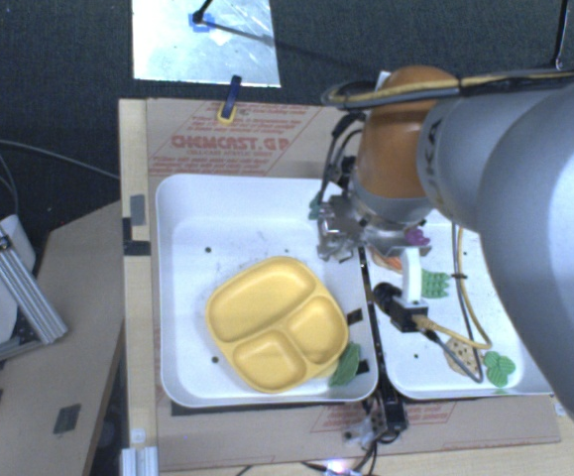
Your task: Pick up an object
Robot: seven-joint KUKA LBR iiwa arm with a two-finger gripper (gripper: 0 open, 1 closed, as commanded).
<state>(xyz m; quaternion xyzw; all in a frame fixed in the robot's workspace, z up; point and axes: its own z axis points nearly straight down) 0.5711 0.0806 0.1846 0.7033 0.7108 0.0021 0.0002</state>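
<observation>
Pick not done afaict: hand sits low over the divider betw. the two bins, near the left bin's far right corner (its grip state I cannot tell), w/ the yellow divided tray lying untouched toward that bin's near edge.

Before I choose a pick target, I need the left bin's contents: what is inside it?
The left bin holds a yellow divided plate and a green piece at its right edge. Whatever lies under the plate is covered.
</observation>
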